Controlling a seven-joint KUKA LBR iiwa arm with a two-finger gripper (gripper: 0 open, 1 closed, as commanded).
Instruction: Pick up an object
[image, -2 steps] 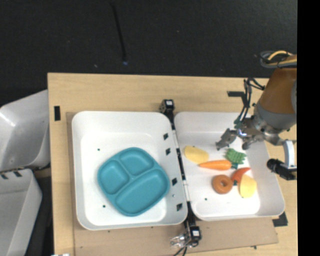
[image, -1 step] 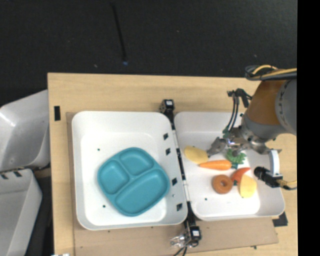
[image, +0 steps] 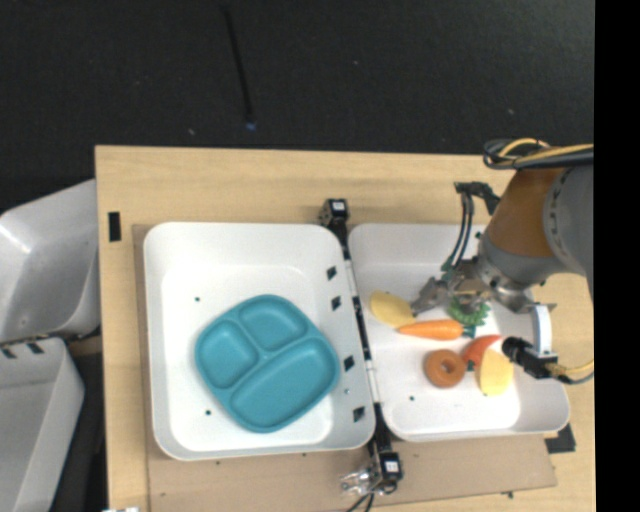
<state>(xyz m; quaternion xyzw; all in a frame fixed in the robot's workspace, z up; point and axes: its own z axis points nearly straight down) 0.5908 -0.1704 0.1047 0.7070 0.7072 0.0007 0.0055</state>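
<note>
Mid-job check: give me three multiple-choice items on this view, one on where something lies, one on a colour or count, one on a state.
1. Where is the blue divided plate?
A. In the left bin
B. In the right bin
C. On the bare bench

2. What colour is the long tapered toy, the carrot?
A. Purple
B. Orange
C. White

3. How does the plate lie?
A. Upside down
B. On edge against the bin wall
C. Flat, compartments up

Key: 1 A, it rests on the left bin's floor. 2 B, the carrot is orange, lying in the right bin below the gripper. 3 C, its three compartments face the camera.
</note>
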